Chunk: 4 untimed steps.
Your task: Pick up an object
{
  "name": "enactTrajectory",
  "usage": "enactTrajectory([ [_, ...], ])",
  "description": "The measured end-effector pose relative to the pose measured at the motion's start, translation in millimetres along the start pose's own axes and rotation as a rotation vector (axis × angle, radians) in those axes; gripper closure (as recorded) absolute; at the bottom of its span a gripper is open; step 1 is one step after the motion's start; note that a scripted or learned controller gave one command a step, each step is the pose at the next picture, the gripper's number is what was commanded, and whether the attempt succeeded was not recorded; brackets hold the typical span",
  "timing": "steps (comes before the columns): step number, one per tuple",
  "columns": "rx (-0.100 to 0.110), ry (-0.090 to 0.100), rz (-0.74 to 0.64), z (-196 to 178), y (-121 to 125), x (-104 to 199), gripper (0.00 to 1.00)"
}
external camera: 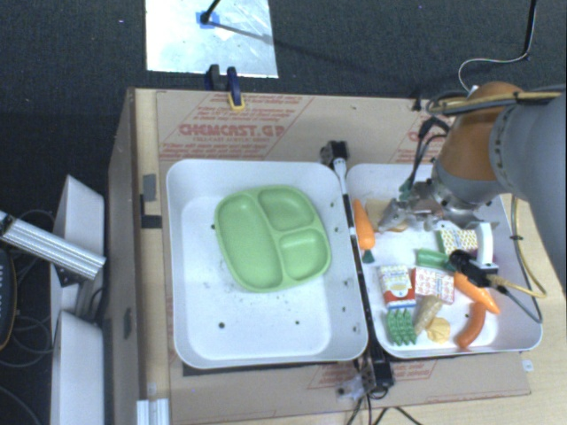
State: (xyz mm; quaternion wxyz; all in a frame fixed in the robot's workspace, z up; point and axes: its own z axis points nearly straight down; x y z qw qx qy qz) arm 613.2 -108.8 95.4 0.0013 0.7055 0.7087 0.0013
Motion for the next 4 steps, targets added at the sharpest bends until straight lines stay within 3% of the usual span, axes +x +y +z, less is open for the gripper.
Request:
enactTrajectory([
  [1, 0.001, 0.0, 0.0, 11, 56, 20, 0.0],
  [2, 0.0, -0.001, 0.003, 10, 56, -12, 0.0],
  [3, 0.001, -0.001, 0.001, 11, 56, 3, 0.0],
  [4, 0.001, -0.002, 0.002, 10, 56, -1, 0.0],
])
